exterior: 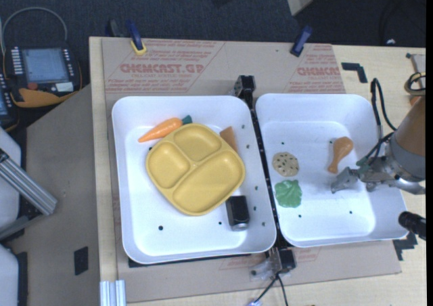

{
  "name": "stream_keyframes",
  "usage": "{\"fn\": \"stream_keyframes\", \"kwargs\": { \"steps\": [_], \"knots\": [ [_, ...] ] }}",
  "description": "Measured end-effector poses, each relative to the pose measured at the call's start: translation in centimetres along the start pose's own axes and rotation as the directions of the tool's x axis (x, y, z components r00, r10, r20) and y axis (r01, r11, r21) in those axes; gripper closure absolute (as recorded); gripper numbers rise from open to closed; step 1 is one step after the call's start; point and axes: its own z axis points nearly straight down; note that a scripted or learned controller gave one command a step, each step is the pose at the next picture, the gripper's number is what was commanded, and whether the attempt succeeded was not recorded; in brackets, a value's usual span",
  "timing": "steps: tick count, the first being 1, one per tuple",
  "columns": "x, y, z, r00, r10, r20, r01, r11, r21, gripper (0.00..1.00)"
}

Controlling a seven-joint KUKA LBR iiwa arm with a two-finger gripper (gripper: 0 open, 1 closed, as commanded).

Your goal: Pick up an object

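In the right bin (318, 230) a tan drumstick (339, 151) lies toward the right side. A round speckled cookie (285, 163) and a green lettuce leaf (289, 193) sit at that bin's left. My gripper (342, 181) hovers low in the right bin, just below the drumstick and right of the lettuce. It is open, with nothing between its fingers. The grey arm (406, 152) comes in from the right. The left bin (128, 183) holds a yellow divided plate (195, 168), an orange carrot (160, 130), a black block (237, 210) and a brown wedge (229, 137).
A black divider with clamps (245, 86) runs between the two bins. Both bins rest on a cardboard sheet (203, 61). A cable (375, 105) trails along the right bin's far right rim. A pendant screen (42, 68) lies off the bench at left.
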Motion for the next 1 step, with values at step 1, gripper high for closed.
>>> {"fn": "stream_keyframes", "kwargs": {
  "steps": [1],
  "knots": [
    [0.05,-0.04,3.52,1.0,0.0,0.0,0.0,1.0,0.001,0.0]
  ]
}}
